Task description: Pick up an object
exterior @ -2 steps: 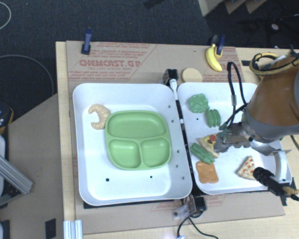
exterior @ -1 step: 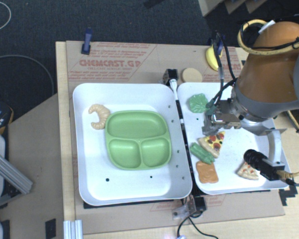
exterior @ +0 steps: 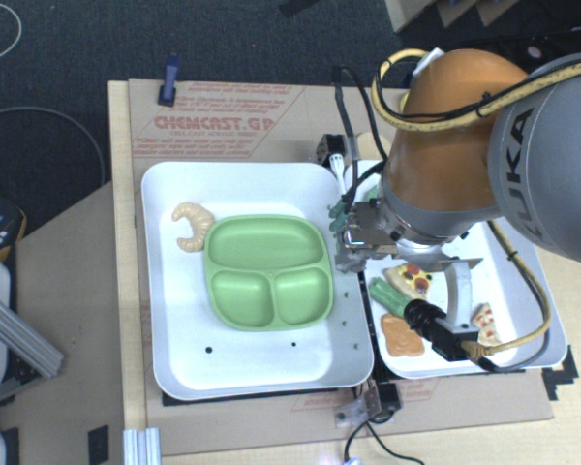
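My gripper (exterior: 373,245) hangs under the big orange wrist, low over the left part of the right bin (exterior: 547,313). Just below it in that bin lie a toy pizza slice (exterior: 410,279), a green pickle-like piece (exterior: 391,300) and an orange-brown biscuit shape (exterior: 402,336). A second small pizza slice (exterior: 484,324) lies further right. The arm hides the back of this bin. I see nothing held in the gripper.
The left bin (exterior: 165,260) holds a green three-section plate (exterior: 269,269) and a tan croissant (exterior: 192,226) at the plate's upper left. The wall between the two bins runs right beside the gripper. Cables hang behind the bins.
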Action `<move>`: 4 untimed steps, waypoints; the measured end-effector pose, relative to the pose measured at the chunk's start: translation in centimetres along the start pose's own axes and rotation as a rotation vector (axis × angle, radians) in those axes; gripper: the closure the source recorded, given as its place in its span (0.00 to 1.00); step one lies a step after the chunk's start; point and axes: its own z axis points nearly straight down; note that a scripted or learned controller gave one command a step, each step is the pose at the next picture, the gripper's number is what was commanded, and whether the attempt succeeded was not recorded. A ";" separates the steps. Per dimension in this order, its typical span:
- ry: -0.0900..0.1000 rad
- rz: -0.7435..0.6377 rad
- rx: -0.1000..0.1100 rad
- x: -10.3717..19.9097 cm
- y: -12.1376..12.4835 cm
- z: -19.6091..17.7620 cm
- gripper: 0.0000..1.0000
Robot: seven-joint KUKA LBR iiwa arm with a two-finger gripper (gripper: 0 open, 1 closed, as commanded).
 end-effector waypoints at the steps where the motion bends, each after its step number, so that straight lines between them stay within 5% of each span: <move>1: -0.003 0.010 0.011 0.1 -0.2 7.5 1.00; 2: 0.003 0.002 -0.017 4.5 3.3 -5.5 1.00; 3: 0.006 0.004 -0.018 6.4 0.1 -19.4 1.00; 4: -0.008 0.016 0.016 0.5 -0.2 -4.0 1.00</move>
